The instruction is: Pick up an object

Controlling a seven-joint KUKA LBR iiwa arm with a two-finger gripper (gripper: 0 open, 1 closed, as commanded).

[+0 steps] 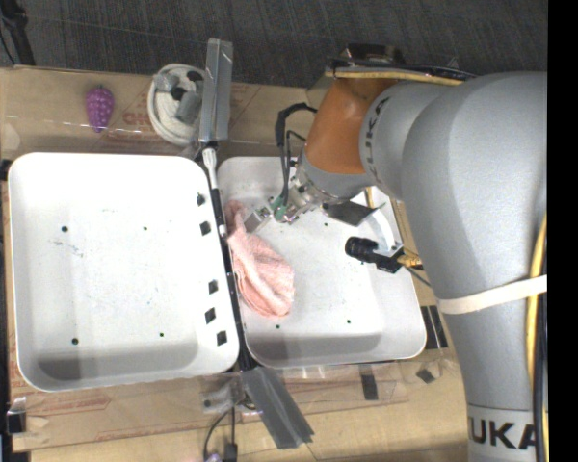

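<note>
**Right bin: cloth against the left wall, gripper at its far end**

Near edge of bench: a grey bracket [275, 412] juts out under the seam between the two bins. The left bin [106, 258] shows a bare white floor with a few dark specks. The right bin [318, 349] has bare floor along its near rim and through its middle.

The pink cloth [260, 272] lies bunched in the right bin, long axis running near to far, tight against the left wall where black clips [212, 287] line the seam. There is open floor to its right.

The gripper [270, 210] sits low at the cloth's far end, touching or just above it; which, I cannot tell, nor whether it is spread or closed. The grey arm [462, 181] covers the bin's right and far rim, orange band [337, 128] over the far corner.

Beyond the bins, on the bench: a grey post [215, 85] at the seam, a white coil [169, 99] just left of it, and a small purple object [99, 107] well apart to the left
</note>
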